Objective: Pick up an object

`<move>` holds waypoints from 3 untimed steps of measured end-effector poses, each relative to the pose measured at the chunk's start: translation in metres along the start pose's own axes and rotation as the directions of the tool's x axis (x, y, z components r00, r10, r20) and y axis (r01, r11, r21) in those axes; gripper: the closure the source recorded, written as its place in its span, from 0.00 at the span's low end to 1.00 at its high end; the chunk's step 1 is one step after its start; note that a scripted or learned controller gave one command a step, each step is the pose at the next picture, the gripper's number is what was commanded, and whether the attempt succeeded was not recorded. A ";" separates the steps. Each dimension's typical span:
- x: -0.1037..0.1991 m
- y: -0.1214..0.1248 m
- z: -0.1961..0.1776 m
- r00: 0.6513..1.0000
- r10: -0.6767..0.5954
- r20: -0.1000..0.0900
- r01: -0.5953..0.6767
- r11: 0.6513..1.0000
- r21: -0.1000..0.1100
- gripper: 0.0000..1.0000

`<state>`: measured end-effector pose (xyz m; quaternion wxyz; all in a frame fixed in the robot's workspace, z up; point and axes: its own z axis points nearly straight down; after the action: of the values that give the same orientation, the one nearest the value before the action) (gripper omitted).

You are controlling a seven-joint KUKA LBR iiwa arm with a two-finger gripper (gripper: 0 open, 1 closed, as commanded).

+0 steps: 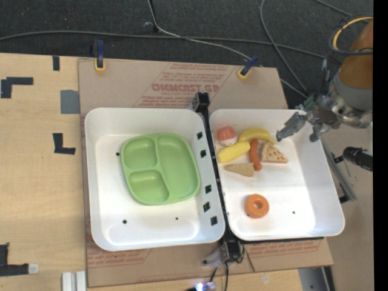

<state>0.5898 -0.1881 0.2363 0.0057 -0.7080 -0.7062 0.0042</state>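
Note:
The right bin (pixel 315 180) holds a cluster of toy food: a red and white piece (pixel 226 134), a yellow banana (pixel 255 134), a second yellow piece (pixel 233 154), a red sausage (pixel 254 154), a pizza slice (pixel 276 156) and a tan bread slice (pixel 240 170). An orange donut (pixel 257 205) lies alone nearer the front. My gripper (pixel 301 131) hangs over the far right part of this bin, just right of the banana and above the pizza slice. Its fingers are spread open with nothing between them.
The left bin (pixel 100 162) holds a green divided plate (pixel 160 167). Both bins rest on a cardboard sheet (pixel 182 83) held by clamps at its far edge. Cables run across the dark floor behind. The right bin's front right area is bare white.

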 end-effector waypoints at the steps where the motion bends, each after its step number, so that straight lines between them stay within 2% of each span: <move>1: 0.000 0.003 -0.008 1.000 -0.003 0.003 0.003 1.000 -0.013 0.00; 2: -0.007 -0.005 0.046 1.000 -0.002 0.002 0.002 1.000 -0.008 0.00; 3: -0.003 0.003 0.107 1.000 -0.005 0.002 0.005 1.000 -0.007 0.00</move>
<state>0.5912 -0.1911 0.1297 0.0026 -0.7064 -0.7078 0.0022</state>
